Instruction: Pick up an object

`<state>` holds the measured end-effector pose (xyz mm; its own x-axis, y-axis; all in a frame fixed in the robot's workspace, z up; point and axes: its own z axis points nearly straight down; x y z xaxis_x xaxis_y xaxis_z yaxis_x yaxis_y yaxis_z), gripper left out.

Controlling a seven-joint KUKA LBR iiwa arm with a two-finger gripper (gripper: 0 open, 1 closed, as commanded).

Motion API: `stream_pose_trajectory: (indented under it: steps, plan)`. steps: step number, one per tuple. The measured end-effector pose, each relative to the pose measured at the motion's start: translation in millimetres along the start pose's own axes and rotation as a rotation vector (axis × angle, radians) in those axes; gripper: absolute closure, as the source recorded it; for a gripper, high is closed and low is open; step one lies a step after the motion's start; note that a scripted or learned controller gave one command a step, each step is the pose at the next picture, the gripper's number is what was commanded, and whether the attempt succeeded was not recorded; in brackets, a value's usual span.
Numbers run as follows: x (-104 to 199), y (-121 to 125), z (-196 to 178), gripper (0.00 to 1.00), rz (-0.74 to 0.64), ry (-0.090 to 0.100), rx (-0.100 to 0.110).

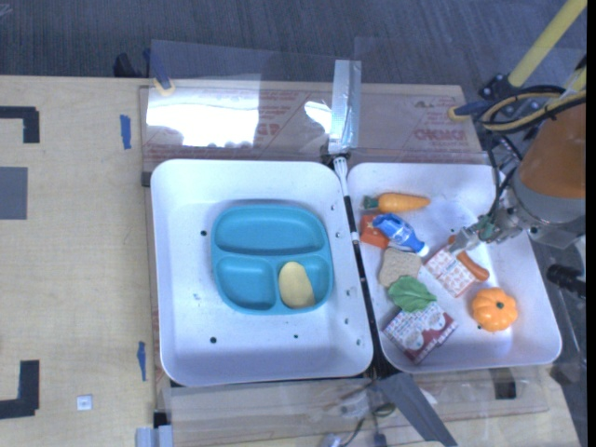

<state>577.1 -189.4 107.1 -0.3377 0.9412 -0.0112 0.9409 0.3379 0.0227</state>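
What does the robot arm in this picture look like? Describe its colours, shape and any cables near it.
The arm enters from the right edge: a rounded, bulky body with a broad orange band above a grey wrist section. It narrows to a small metallic grey gripper over the right bin. Yellow and black cables loop beside it near the top right.

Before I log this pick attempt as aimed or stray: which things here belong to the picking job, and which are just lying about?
In the job:
gripper, low in the right bin
small sausage and red-and-white card right by it

Lying about:
carrot
blue packet
bread slice
green leaf
pumpkin
patterned packet
blue tray with a yellow piece, in the left bin
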Motion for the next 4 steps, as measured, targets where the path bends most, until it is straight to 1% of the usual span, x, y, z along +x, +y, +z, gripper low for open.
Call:
stream_pose_trajectory:
  steps: [1,2,3,4]
  plan:
    - [9,11,-102,1.0,0.065,0.003,0.011]
    - [10,103,7,1.0,0.102,0.002,0.011]
    - [37,11,18,1.0,0.014,0.01,0.021]
    - [14,-4,19,1.0,0.064,0.008,0.017]
